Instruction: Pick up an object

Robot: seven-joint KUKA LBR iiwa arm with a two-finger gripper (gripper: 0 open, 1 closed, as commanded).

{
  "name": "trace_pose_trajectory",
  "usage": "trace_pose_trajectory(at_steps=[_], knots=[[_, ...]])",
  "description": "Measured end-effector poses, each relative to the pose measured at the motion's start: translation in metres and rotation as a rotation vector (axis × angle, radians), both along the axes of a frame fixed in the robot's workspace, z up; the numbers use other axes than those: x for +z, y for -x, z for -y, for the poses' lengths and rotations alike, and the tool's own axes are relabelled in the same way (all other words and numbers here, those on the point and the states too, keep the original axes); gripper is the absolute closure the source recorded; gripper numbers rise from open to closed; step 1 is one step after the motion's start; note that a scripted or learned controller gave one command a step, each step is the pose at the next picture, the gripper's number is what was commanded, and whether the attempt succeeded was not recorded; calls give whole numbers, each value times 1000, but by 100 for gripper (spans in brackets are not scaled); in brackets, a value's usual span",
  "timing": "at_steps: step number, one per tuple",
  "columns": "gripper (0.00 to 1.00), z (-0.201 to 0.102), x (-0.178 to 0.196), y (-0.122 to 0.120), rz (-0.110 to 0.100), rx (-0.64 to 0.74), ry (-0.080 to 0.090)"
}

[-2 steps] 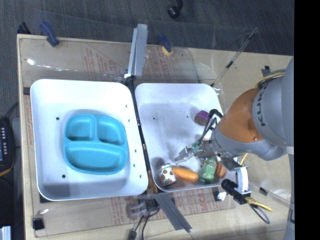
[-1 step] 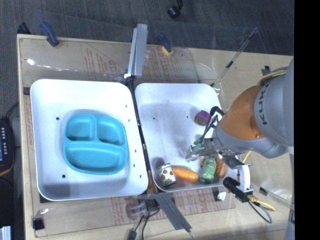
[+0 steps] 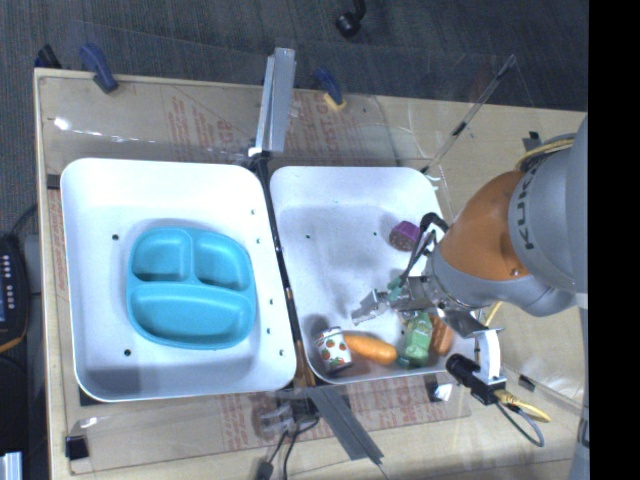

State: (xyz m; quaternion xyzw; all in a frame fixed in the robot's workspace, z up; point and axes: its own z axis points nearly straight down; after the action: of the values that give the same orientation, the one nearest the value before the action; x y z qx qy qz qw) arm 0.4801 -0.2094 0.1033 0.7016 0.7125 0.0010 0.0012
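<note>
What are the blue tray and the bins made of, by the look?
Blue tray: probably moulded plastic, smooth and semi-gloss; uniform cyan colour, rounded compartment walls, soft highlights.
Left bin and right bin: likely thin formed plastic, glossy white; rounded corners, bright sheen. Painted metal can't be ruled out.

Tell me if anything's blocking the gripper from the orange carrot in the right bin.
Nothing visible lies between them. The gripper hangs just above the carrot; a patterned cup sits close on its left and a green bottle on its right.
</note>
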Motion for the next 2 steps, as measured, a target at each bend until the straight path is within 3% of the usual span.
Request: trace_pose_trajectory(at_steps=[1,2], knots=[[0,0,-12,-62,-6,-8,-2],[0,-8,-11,2,-2,-5,0]])
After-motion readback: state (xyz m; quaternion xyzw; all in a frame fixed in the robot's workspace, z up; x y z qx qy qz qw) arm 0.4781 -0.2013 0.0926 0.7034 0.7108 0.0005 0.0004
